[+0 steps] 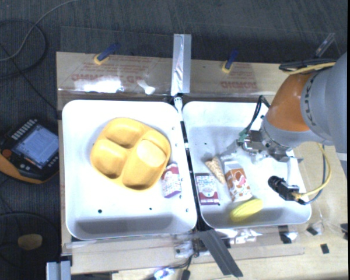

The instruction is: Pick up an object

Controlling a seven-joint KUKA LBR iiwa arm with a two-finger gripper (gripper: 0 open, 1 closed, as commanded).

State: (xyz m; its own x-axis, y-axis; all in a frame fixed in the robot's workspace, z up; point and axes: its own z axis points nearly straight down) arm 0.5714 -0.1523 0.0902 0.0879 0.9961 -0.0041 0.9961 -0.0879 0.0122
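Nothing has been picked up yet: every object lies in a bin and the whole grasp is left to do. The gripper [248,143] hangs low over the upper middle of the right bin [291,217], and whether it is wide or narrow cannot be told from this angle; nothing is seen held in it.

The likeliest targets lie just beside it, toward the bin's middle: a small carton [238,182], boxy and printed in brown and white, and a cone [214,168], tan with a rough, ridged surface. A flat red-and-white packet [207,188] lies near the dividing wall, and a smooth, rounded yellow fruit [246,209] rests against the near wall.

In the left bin [81,220] sit a big, glossy yellow lump [128,151] with soft lobes and a small pouch [171,180] touching it.
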